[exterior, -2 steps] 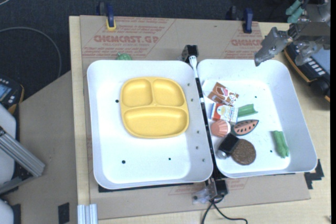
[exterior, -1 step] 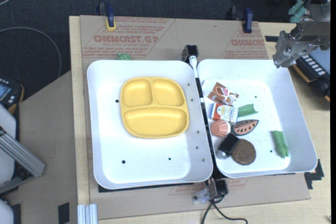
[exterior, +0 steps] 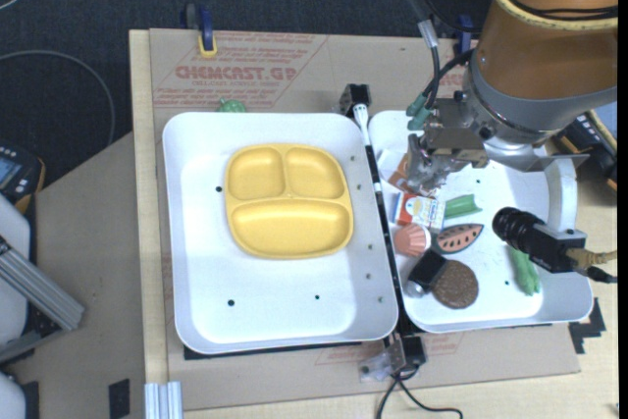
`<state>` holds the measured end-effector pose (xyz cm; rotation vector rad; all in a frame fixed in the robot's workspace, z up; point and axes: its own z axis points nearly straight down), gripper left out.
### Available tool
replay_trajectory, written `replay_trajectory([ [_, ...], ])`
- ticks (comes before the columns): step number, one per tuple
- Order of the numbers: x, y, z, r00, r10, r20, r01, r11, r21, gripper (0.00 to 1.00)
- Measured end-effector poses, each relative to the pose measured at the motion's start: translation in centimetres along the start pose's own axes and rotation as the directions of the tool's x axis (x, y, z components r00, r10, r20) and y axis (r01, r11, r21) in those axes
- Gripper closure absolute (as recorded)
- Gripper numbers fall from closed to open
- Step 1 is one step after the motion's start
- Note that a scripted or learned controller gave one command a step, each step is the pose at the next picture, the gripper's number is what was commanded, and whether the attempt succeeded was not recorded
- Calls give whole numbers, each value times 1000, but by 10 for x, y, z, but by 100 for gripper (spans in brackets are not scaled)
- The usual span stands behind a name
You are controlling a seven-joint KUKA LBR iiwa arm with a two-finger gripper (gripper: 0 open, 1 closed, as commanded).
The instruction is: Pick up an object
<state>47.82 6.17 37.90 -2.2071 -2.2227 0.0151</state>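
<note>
The end effector [exterior: 429,174] hangs over small items in the right bin [exterior: 559,301]; a yellow tray [exterior: 288,201] sits left.

A yellow 3-section plate [exterior: 288,200] lies in a white bin [exterior: 196,260]; a watermelon slice [exterior: 459,237] shows red with dark seeds.

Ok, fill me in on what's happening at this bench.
The grey and orange arm reaches in over the right bin, its tool low above a heap of small toy foods. Nothing is visibly held. The left bin holds a yellow divided plate, sitting untouched.
</note>
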Motion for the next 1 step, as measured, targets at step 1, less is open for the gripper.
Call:
replay_trajectory([
  [1,13,21,-35,1000,5,-1,-5,1000,-18,100],
])
